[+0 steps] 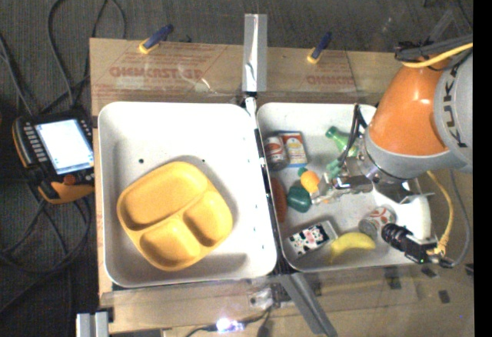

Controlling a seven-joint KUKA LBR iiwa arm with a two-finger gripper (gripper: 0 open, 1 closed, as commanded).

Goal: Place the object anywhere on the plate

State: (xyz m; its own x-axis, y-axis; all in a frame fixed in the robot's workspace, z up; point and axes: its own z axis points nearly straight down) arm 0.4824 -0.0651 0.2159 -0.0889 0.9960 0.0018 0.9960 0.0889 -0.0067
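A yellow plate with three compartments lies in the left bin, and nothing rests on it. My gripper hangs low over the middle of the right bin. It is just right of a small orange and yellow object and a dark green object. The arm's orange band covers the bin's right side.
In the right bin lie two small cans, a green bottle, a brown piece by the left wall, a card box, a banana and a red-and-white item. A handheld screen sits left of the bench.
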